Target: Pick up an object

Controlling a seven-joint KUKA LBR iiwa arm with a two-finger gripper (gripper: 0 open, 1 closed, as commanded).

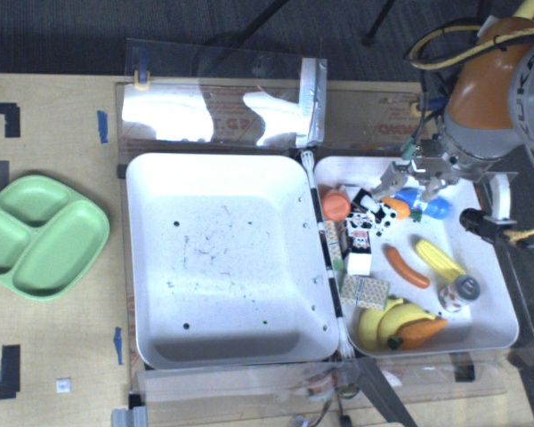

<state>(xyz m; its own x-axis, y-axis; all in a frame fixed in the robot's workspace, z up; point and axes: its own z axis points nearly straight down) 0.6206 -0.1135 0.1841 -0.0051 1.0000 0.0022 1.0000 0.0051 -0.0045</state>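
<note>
Hovering over the right bin's (498,314) far edge, the gripper (416,178) hangs above a blue piece (434,208); whether it is spread or pressed together I cannot tell. Nearest sizeable target, the sausage (405,266), lies toward the near edge, long axis slanting.

Bench (53,327) — bins (222,256), green tray (40,236)
</note>
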